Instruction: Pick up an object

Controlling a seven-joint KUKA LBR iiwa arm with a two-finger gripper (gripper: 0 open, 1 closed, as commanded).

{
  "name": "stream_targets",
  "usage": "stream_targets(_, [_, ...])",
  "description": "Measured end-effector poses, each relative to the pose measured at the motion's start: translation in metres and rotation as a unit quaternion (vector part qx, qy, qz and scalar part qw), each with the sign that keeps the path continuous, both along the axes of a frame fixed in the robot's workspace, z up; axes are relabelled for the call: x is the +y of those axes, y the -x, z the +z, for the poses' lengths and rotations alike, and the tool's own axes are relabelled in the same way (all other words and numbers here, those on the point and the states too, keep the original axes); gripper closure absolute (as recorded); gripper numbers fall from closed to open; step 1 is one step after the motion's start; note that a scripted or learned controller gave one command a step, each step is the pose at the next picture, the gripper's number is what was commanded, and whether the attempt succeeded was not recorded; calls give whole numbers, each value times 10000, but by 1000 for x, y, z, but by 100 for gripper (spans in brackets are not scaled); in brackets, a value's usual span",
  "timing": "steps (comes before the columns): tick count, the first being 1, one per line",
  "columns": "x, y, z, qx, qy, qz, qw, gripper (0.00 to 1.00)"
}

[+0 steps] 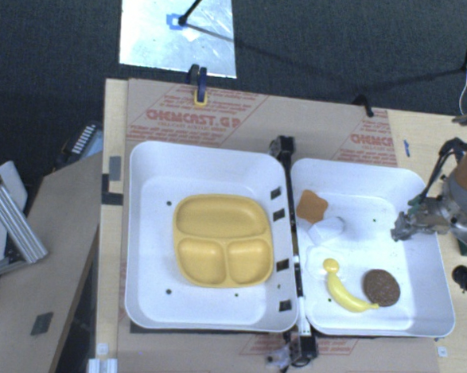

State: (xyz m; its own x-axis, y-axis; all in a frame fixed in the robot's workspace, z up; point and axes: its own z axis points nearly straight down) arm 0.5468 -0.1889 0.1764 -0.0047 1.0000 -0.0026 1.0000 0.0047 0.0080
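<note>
Lying curved, bright yellow banana [347, 294]

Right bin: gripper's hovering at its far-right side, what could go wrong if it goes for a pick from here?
1. The gripper sits by the right bin's wall, so a straight descent may clip the rim and grab nothing.
2. The banana and brown cookie lie nearly touching; closing on one may shove the other.
3. The orange piece lies near the divider, the longest reach.

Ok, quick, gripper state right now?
Gripper: cannot be told; it sits over the right bin, with nothing visibly held.
</note>
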Motion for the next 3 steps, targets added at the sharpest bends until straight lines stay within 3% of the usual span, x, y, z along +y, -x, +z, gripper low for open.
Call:
stream_targets(1, [-1,-1,65,-6,5,3,10000,100])
stream_targets(2, [-2,-3,80,18,-6,2,10000,100])
stream_targets(3, [61,-10,80,26,-23,30,10000,100])
